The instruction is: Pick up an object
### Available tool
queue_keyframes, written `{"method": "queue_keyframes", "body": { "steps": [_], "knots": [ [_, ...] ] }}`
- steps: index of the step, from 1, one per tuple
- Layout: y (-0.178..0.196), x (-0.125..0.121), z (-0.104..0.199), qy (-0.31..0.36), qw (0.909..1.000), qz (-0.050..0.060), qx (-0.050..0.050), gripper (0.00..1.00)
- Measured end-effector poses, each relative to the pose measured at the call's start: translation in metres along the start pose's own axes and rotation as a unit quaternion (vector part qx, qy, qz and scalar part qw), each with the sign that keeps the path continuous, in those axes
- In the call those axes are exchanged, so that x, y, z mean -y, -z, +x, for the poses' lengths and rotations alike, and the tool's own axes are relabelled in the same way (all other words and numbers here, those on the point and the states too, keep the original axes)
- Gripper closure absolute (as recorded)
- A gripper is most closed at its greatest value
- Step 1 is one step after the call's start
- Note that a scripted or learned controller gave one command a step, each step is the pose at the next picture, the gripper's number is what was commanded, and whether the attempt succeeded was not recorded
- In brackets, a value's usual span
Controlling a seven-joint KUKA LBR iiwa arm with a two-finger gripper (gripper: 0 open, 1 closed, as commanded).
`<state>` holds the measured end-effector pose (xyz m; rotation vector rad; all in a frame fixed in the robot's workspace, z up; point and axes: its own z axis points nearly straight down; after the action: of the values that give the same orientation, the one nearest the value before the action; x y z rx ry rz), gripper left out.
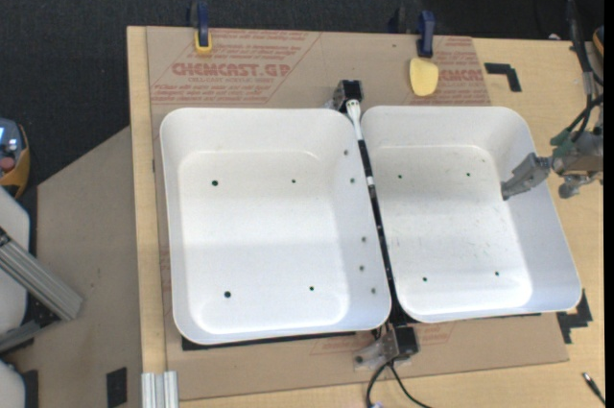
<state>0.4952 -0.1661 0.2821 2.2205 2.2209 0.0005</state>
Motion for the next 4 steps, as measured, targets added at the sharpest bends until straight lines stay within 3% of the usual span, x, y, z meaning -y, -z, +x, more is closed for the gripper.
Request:
{"method": "queue_keyframes", "body": {
  "steps": [1,2,3,4],
  "knots": [
    [0.091,0.015,0.082,0.004,1.0000,-0.003,0.000,0.00],
    [0.097,0.015,0.078,0.001,1.0000,-0.002,0.000,1.00],
    [0.036,-0.014,0.113,0.001,1.0000,0.002,-0.001,1.00],
    [0.070,0.017,0.114,0.000,1.0000,-0.002,0.000,1.00]
  ]
}}
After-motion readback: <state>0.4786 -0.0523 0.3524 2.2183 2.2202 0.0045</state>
